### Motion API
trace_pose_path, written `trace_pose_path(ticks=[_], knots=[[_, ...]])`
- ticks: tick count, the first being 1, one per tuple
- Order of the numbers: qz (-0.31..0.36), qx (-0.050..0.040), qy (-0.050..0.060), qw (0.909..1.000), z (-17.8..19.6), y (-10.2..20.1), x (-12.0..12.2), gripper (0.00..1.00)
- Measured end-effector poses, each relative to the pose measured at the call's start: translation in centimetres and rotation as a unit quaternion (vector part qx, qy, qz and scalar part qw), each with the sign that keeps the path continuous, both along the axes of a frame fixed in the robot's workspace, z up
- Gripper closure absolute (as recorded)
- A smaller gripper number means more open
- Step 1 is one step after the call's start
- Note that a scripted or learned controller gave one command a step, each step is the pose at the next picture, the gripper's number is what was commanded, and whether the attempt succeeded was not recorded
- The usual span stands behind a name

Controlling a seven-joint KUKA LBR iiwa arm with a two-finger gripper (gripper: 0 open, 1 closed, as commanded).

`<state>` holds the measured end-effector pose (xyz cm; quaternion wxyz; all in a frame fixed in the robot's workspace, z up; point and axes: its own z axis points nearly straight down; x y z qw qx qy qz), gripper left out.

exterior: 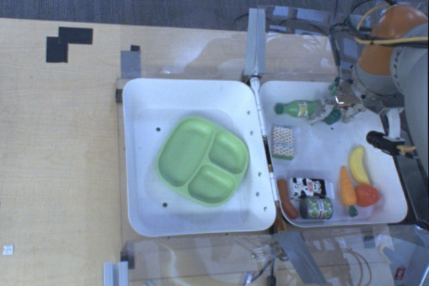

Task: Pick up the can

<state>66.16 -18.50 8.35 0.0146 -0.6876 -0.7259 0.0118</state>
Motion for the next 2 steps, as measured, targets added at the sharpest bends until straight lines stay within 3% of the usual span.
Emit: trace_pose_path(ticks=[1,2], knots=[[-0.123,-0.0035,-0.022,0.9922,0.3,5.8,-2.1,0.00],[0.055,-0.0016,-0.021,0.9983,4.8,-0.5,0.9,0.00]])
